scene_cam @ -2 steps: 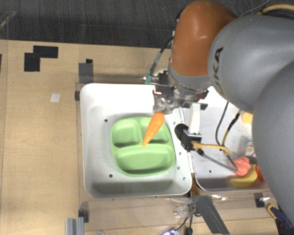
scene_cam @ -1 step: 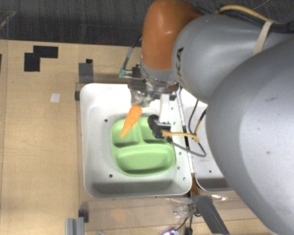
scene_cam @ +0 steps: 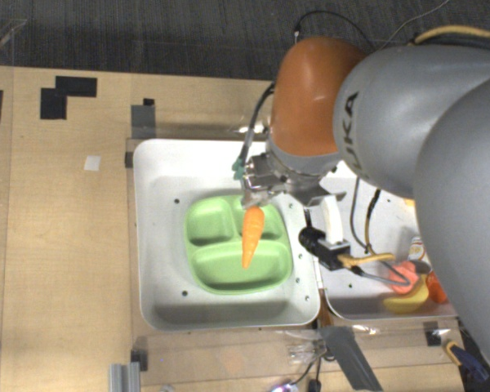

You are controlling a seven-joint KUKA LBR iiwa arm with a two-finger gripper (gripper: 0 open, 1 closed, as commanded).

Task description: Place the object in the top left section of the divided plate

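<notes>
A green divided plate (scene_cam: 216, 256) lies in the left white bin (scene_cam: 159, 243). It has two small sections at the top and one wide section below. My gripper (scene_cam: 252, 198) hangs over the plate's top right section, shut on the thick end of an orange carrot (scene_cam: 251, 237). The carrot points downward, and its tip reaches over the wide lower section. The top left section (scene_cam: 207, 219) holds nothing and lies just left of the carrot.
The right bin (scene_cam: 351, 305) holds a yellow banana-like thing (scene_cam: 403, 302), a pink object (scene_cam: 405, 274) and an orange object (scene_cam: 438, 289), partly under the arm. The big grey arm covers most of the right side. The bins' rims meet beside the plate.
</notes>
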